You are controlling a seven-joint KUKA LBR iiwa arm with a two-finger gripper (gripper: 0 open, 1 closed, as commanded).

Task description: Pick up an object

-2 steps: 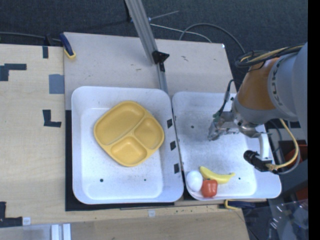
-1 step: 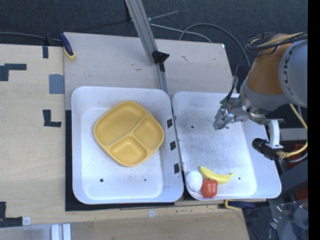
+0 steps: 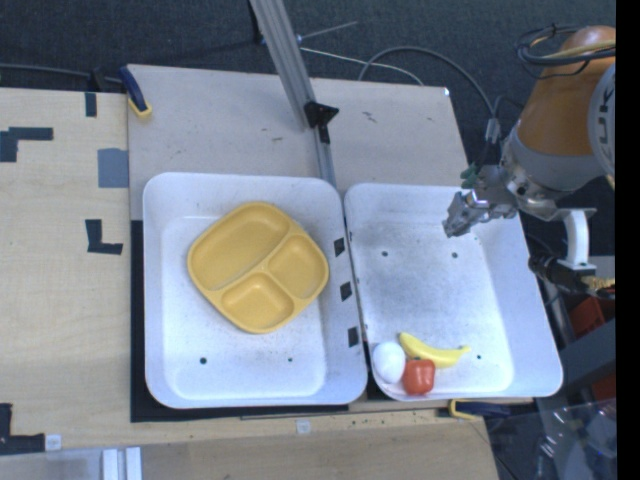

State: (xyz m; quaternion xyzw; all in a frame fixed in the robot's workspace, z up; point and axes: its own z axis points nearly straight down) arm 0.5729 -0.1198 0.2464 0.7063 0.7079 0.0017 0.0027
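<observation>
Over the right bin [image 3: 520,298], near its far right edge, the tool [image 3: 458,220] hangs well apart from anything it could pick up. A banana [image 3: 435,350], a white ball [image 3: 388,361] and a small red piece [image 3: 420,376] lie bunched in the near corner, touching or nearly so. That crowding is the risk: a descent there may nudge one thing aside, pinch two together, or strike the bin wall. A yellow divided plate [image 3: 258,266] in the left bin [image 3: 165,268] is broad and flat, likely hard to pinch. Whether the tool is spread or clenched I cannot tell; nothing visible sits in it
</observation>
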